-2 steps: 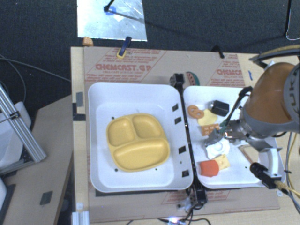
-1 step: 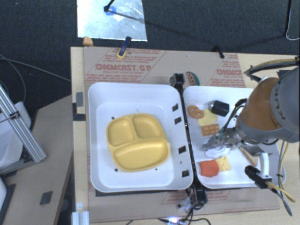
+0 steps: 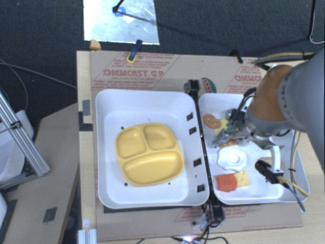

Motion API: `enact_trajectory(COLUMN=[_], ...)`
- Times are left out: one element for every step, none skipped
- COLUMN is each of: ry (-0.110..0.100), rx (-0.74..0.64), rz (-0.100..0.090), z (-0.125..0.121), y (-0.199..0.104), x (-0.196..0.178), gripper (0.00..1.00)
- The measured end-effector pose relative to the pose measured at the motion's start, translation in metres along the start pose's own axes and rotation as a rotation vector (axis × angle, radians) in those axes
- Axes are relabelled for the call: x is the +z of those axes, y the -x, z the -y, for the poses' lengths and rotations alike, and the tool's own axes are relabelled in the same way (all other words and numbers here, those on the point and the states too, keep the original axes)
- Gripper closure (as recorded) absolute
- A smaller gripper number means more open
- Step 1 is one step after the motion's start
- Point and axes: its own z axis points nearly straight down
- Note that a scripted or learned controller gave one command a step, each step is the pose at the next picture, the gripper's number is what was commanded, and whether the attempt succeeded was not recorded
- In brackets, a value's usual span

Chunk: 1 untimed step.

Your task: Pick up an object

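My gripper is low in the right bin, near its left side, with the grey arm reaching in from the right. An orange ring-shaped toy lies just up and left of the gripper. A white fried-egg toy lies just below it. Near the bin's front lie a red piece and a yellow cheese-like piece, side by side. Whether anything is in the gripper is hidden by its own body.
The left bin holds a yellow divided plate. A black divider runs between the bins. Behind the bins sit a small green and red object, a blue and yellow clamp and a shiny sheet.
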Motion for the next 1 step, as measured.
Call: enact_trajectory(ry=[-0.001], rx=[0.002], rz=[0.001], z=[-0.0263], y=[0.0084], x=[-0.0094], gripper=[0.00])
